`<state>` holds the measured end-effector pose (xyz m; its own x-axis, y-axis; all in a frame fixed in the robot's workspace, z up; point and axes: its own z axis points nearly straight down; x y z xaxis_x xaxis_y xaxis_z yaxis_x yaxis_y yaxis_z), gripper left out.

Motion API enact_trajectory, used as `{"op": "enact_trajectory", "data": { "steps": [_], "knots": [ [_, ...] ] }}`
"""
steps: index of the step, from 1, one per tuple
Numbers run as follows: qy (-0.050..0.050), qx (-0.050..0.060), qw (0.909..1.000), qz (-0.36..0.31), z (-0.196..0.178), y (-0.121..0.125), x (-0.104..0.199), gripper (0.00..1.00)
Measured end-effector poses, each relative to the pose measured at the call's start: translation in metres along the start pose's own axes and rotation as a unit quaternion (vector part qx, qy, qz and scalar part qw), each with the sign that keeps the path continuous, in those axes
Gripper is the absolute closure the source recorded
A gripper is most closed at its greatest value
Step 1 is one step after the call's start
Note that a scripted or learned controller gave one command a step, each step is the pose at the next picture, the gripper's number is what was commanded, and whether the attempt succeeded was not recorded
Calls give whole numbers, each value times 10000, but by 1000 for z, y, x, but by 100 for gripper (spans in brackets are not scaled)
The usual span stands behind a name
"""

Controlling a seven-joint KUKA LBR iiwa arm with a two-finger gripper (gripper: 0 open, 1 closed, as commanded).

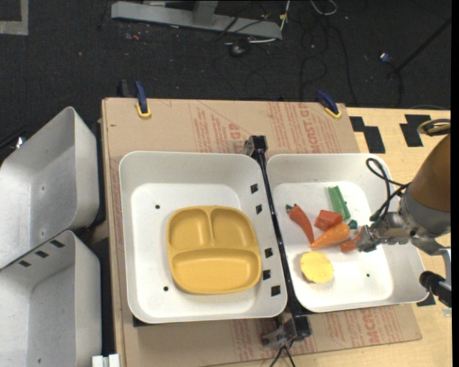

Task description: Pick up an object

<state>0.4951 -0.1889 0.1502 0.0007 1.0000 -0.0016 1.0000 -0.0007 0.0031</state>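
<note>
End effector sits low in the right bin, at the right end of the toy food cluster. Too small and dark to read: can't tell its opening or whether it has hold of anything. It looks up against a small red piece and the fat end of the orange carrot; actual contact not resolvable.

Landmark = carrot. Red chili pepper just left of it, red block just above and touching or nearly so, green stick above that, yellow round slice below it, apart. One of each, five items.

Left bin: one yellow divided plate, three compartments, well left of the carrot across the black divider.

Two white bins side by side on a brown board table, two yellow clamps at its back edge. Two grey-white tubs stand off the table's left side. Dark floor behind, with cables and a grey bar.
</note>
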Motion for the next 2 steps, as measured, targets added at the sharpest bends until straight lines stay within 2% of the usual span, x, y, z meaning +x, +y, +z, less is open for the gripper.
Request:
{"op": "enact_trajectory", "data": {
  "steps": [1,2],
  "knots": [
    [-8,-23,10000,-19,-62,-3,2,100],
    [-5,-10,10000,-20,-87,-1,2,100]
  ]
}}
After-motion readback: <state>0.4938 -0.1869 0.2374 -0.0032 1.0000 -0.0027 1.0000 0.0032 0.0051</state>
